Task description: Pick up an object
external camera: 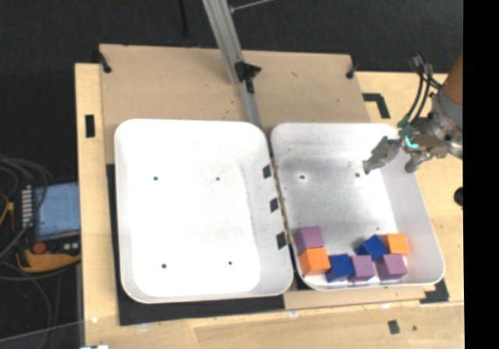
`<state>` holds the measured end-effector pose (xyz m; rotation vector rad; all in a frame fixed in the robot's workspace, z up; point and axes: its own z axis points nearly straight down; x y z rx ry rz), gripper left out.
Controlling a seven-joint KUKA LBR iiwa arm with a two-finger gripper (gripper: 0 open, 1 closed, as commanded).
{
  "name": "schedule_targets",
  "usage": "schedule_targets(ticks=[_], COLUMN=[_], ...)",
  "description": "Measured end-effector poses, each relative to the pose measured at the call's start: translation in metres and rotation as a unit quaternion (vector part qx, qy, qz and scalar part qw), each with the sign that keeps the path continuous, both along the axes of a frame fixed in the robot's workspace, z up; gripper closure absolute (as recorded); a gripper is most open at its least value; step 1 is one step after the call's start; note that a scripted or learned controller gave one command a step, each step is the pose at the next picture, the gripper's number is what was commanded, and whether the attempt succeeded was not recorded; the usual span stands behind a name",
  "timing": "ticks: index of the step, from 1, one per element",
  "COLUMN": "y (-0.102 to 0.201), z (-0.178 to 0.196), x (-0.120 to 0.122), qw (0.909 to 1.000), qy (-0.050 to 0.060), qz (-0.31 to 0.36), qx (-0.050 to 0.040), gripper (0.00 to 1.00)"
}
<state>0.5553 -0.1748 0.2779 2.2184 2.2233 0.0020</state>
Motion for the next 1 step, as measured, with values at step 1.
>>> schedule_targets(ticks=[1], y=[-0.0084], z=[-0.0476], x=[-0.0066], qw=[1.0000], qy=[0.002], qz=[-0.002], qx=[-0.0011], gripper=[0.00])
